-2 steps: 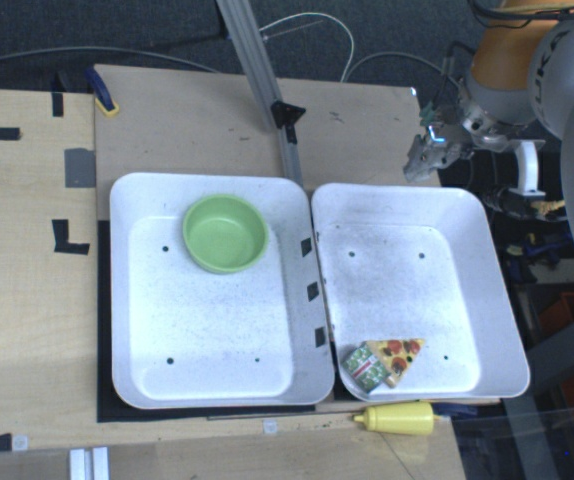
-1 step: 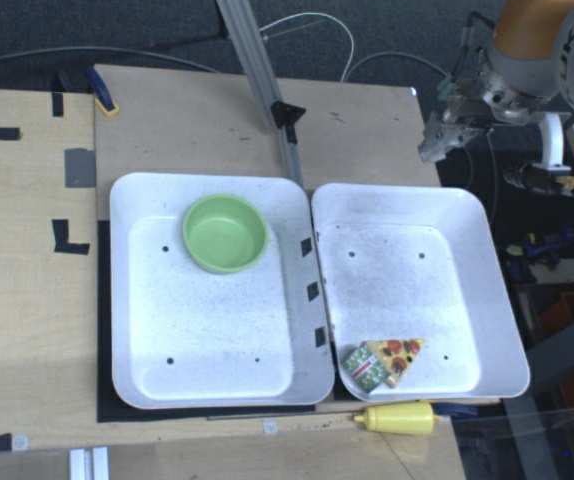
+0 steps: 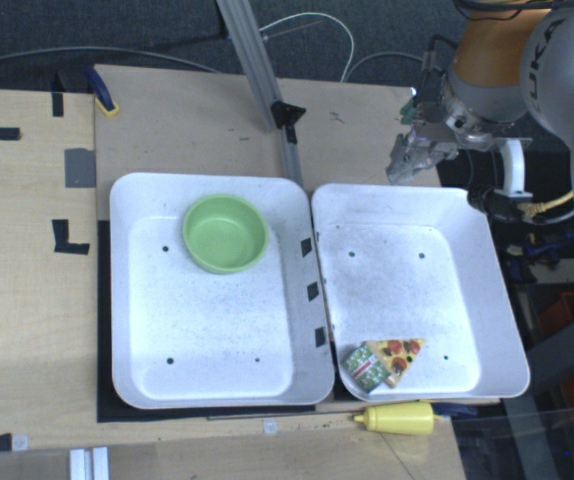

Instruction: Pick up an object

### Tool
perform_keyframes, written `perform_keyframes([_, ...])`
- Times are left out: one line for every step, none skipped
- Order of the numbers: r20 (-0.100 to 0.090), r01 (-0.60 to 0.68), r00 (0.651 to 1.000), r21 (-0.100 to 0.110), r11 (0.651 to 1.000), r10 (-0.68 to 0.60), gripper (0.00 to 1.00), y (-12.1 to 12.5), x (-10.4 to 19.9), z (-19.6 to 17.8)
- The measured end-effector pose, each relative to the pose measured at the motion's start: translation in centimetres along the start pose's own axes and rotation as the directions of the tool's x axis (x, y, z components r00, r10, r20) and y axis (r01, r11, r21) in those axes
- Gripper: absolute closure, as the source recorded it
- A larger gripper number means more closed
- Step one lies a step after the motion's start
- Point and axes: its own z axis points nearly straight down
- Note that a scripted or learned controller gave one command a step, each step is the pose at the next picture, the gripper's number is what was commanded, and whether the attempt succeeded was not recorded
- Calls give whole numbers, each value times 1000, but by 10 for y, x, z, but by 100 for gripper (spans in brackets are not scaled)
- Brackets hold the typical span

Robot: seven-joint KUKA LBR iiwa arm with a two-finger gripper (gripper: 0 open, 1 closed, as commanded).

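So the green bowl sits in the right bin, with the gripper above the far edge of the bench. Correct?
Not quite. The camera view shows the green bowl in the left bin, not the right one. The gripper is indeed above the far edge of the bench.

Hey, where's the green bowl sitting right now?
The green bowl sits in the left bin, toward its far edge, well away from the gripper hovering beyond the right bin's far rim.
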Motion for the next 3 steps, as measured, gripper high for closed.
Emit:
perform_keyframes([-1, 2, 1000, 0, 1000, -2, 100, -25, 57, 11])
perform_keyframes([-1, 2, 1000, 1, 1000, -2, 100, -47, 110, 24])
perform_keyframes([-1, 3, 1000, 0, 1000, -3, 100, -69, 160, 21])
